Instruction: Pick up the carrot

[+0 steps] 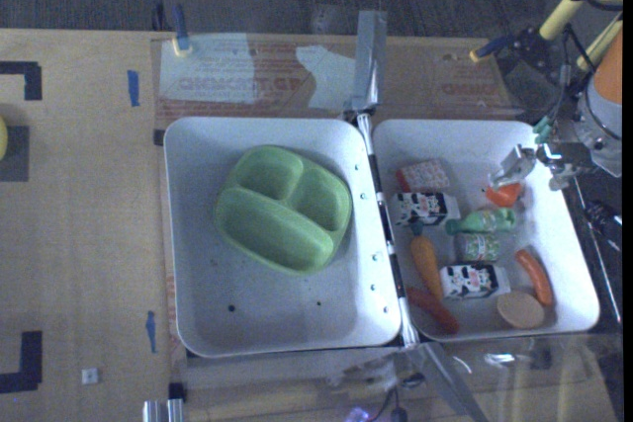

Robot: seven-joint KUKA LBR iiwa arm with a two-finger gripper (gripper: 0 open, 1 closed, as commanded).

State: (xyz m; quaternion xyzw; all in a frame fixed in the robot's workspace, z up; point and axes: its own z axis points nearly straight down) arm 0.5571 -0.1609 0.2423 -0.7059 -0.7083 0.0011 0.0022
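Observation:
The carrot (426, 263) is a short orange stick lying lengthwise in the right bin (584, 311), near its left wall, between two cow-print cartons (425, 208) (467, 281). My gripper (534, 168) hangs over the bin's upper right part, well to the right of the carrot and farther back. It is open, and nothing sits between its fingers. A small orange-red piece (502, 195) lies just below the left finger.
The right bin also holds a pink box (425, 175), a green bottle (483, 222), a green can (478, 247), a dark red piece (435, 308), an orange sausage (535, 276) and a tan disc (520, 310). A green divided plate (285, 208) sits in the left bin (188, 311).

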